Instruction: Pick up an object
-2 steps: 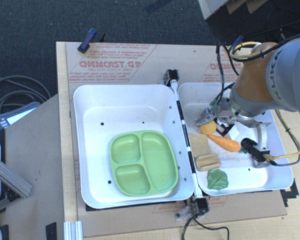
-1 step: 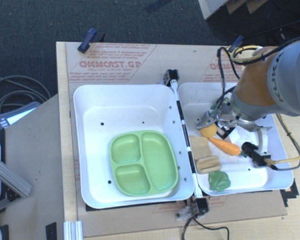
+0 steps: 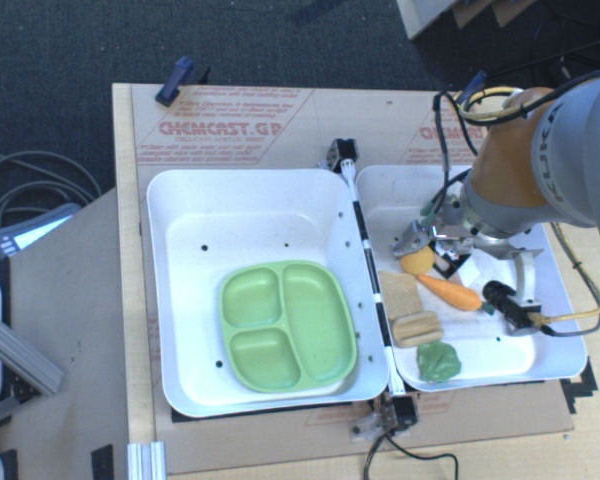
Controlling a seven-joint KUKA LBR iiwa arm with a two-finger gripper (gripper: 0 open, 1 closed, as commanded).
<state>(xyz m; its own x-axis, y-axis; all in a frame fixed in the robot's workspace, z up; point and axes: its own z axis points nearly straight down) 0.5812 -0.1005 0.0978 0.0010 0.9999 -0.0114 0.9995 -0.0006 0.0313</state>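
My gripper (image 3: 433, 244) is low in the right bin (image 3: 555, 360), near its left side, under the grey arm with the orange band. A small yellow piece (image 3: 415, 262) lies right at the gripper's tip, partly covered by it. An orange carrot (image 3: 450, 291) lies just in front of the gripper. A tan bread slice (image 3: 399, 292), a wooden block (image 3: 416, 328) and a green leafy piece (image 3: 439, 361) sit nearer the bin's front. Whether anything is gripped is hidden.
The left bin (image 3: 180, 208) holds a green divided plate (image 3: 285, 325) toward its front. The rim between the two bins (image 3: 365, 248) runs just left of the gripper. A blue clip (image 3: 174, 81) lies on the board behind the bins.
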